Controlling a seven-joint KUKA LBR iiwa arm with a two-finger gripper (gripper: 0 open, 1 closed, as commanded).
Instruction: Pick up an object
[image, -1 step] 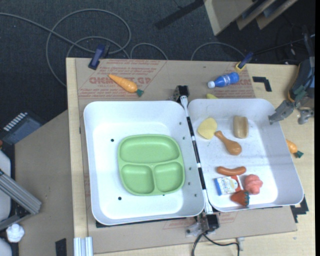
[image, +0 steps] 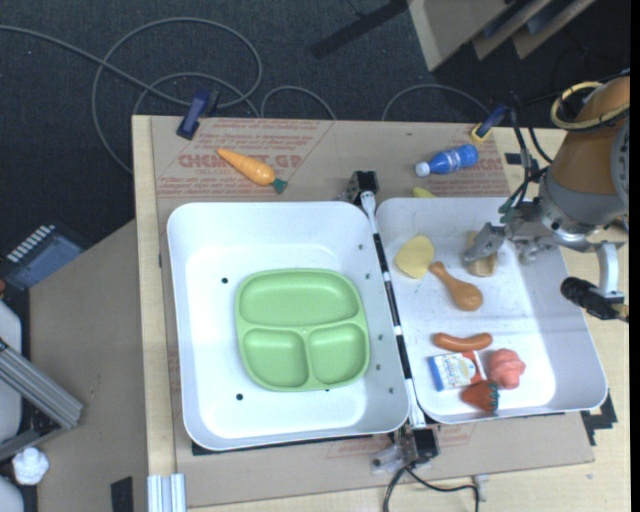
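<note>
Gripper (image: 487, 247): low in right bin (image: 570, 330), jaws' opening cannot be told, over a tan item (image: 483, 265).
Drumstick (image: 457, 285): just left of gripper.
Green tray (image: 300, 328): left bin (image: 200, 300).

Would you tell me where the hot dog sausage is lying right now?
The sausage lies in the right bin, toward its near edge, just above the small blue-and-white carton and left of the pink toy.

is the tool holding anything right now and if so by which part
Cannot be told. The tool is down in the right bin over a small tan object, but no grip is visible.
</note>
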